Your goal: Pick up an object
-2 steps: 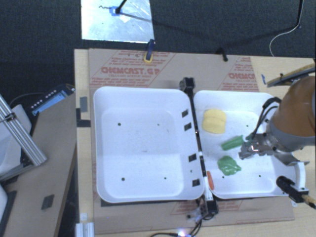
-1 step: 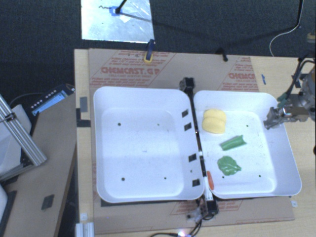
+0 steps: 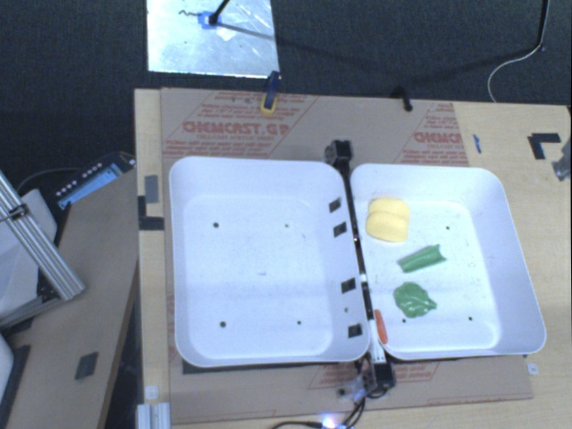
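Note:
The right bin point(image 3: 509, 266) holds three small objects in its left half. A pale yellow rounded lump point(image 3: 388, 220) lies nearest the back. In front of it lies a slim green piece point(image 3: 421, 257), tilted up to the right. A crumpled green lump point(image 3: 414, 299) sits nearer the front. A small orange-red sliver point(image 3: 380, 326) rests against the bin's left wall by the divider.
The left bin point(image 3: 259, 257) stands beside the right one, with black clips point(image 3: 340, 231) along the seam between them. A small grey part point(image 3: 563, 161) pokes in at the right edge, above the bench. A shiny plate point(image 3: 212, 23) lies on the floor at the back.

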You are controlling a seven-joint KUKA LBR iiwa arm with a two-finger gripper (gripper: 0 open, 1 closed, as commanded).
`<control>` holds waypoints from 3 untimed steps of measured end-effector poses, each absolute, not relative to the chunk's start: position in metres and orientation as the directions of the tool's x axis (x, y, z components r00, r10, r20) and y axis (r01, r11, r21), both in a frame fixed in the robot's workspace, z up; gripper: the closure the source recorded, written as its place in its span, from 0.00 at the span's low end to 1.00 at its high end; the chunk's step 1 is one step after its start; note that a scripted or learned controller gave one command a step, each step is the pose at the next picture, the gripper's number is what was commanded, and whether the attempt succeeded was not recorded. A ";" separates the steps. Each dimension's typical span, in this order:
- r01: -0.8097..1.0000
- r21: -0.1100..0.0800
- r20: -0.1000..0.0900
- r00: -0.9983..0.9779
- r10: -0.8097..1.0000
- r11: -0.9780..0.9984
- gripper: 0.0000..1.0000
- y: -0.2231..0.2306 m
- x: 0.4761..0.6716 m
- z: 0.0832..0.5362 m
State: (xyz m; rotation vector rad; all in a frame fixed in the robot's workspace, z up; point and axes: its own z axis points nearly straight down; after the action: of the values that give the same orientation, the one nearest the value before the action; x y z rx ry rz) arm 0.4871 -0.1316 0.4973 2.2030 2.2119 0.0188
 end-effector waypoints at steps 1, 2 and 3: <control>1.000 0.008 -0.001 -0.007 1.000 0.007 1.00 -0.104 0.487 0.538; 1.000 -0.011 0.002 -0.008 1.000 0.009 1.00 -0.050 0.486 0.362; 1.000 0.023 0.002 -0.011 1.000 0.011 1.00 0.002 0.487 0.539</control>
State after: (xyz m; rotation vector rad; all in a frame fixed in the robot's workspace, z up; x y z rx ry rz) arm 0.4871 0.0022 0.5387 2.1991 2.2231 0.0279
